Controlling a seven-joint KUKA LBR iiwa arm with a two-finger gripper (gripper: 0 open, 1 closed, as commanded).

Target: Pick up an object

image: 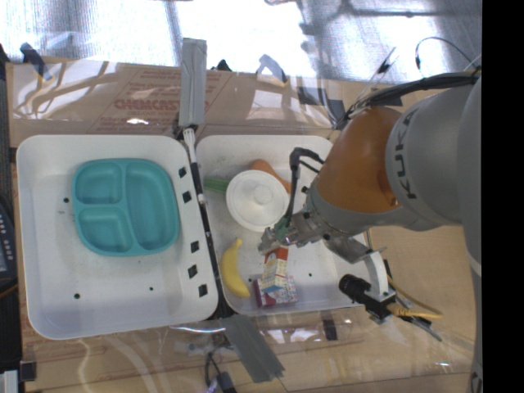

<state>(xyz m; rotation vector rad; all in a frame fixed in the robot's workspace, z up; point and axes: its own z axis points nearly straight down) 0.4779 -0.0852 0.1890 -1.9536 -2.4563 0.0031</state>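
Camera view: hand sits right at the top end of the carton in the right bin, grip state can't tell; carton looks light, thin-walled, crushable, so I'd pinch its flat sides mid-body; banana just left of it.

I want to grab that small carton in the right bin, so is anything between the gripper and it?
Nothing visible is. The gripper sits directly over the top end of the small carton. The banana lies to its left and the white lid above, both off the path.
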